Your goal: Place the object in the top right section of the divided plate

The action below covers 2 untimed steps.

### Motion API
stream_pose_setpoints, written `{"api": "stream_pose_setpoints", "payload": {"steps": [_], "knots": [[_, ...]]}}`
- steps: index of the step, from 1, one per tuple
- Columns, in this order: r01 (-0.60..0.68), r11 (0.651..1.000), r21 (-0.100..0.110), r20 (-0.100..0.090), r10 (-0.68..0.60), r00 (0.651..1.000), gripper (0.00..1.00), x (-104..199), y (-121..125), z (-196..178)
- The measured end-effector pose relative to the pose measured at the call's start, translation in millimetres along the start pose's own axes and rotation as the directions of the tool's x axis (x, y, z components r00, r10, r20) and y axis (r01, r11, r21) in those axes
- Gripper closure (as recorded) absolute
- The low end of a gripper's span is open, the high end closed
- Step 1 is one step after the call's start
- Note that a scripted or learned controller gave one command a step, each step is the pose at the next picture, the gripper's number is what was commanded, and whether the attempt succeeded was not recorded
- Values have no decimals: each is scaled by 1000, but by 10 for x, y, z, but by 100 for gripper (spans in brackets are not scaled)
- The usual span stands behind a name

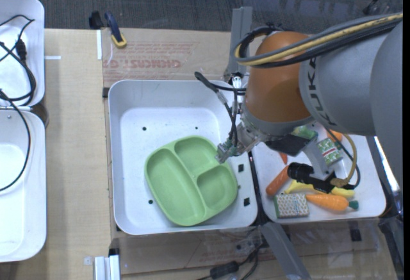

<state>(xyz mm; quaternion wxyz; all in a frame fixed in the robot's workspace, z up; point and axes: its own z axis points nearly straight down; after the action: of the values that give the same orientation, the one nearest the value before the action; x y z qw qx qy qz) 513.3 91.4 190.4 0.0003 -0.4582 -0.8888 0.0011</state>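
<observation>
The green divided plate (191,181) lies in the left bin (128,118). The claw (225,150) hangs over its right edge. I cannot tell how the claw stands; it looks too small.

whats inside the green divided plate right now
All three sections of the green divided plate look bare. The claw hangs over its upper right rim and covers a sliver of that edge. The toy food lies in the right bin.
</observation>
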Motion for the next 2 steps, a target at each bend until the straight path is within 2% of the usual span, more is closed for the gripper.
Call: {"api": "stream_pose_setpoints", "payload": {"steps": [1,2], "knots": [[-126,992,1,-1,126,992,100,-233,-607,-2],[-217,976,-1,1,217,976,100,-1129,-1238,-262]]}}
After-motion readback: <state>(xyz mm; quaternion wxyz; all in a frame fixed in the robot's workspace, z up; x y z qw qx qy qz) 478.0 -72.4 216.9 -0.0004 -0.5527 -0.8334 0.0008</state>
